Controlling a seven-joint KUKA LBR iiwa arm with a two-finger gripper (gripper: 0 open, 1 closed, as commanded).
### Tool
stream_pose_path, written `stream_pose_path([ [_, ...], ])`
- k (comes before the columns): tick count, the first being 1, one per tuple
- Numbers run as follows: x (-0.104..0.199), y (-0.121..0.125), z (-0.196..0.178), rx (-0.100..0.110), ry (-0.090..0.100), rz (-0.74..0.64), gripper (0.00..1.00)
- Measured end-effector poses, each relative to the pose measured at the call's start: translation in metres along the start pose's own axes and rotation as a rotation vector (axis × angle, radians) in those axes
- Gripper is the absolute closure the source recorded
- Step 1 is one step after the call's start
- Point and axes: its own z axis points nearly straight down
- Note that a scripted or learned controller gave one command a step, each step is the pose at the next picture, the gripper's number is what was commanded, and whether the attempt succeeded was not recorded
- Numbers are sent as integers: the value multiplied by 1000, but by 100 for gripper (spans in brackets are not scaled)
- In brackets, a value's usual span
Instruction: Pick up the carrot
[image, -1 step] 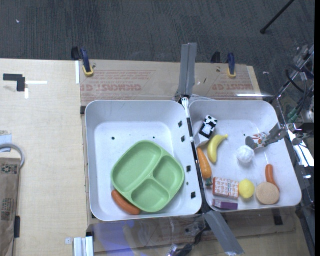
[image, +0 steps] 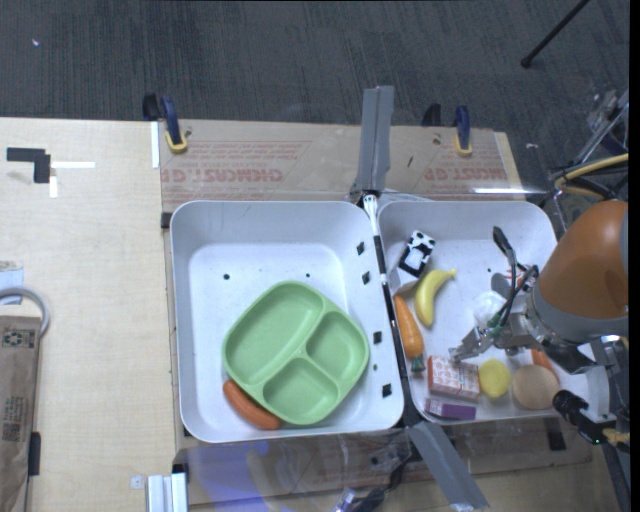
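The carrot (image: 408, 327) is laid along the right bin's (image: 470, 212) left wall, long axis running top to bottom, beside the banana (image: 432, 294). The gripper (image: 490, 335) is seen over the bin; jaw state cannot be told. "CHEMCST" is read, inverted, on the cardboard (image: 250, 160).

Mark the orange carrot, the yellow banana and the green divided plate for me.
orange carrot (image: 407, 326), camera view, mid-length of its body.
yellow banana (image: 430, 293), camera view, middle of its curve.
green divided plate (image: 262, 335), camera view, left compartment floor.
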Motion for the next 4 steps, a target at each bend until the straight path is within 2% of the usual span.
stream_pose_path([
  [1, 34, 68, 4, 9, 3, -38, 0],
  [2, 33, 68, -4, 10, 3, -34, 100],
  [3, 37, 76, 5, 9, 2, -70, 100],
  [4, 117, 96, -96, 8, 3, -327, 100],
])
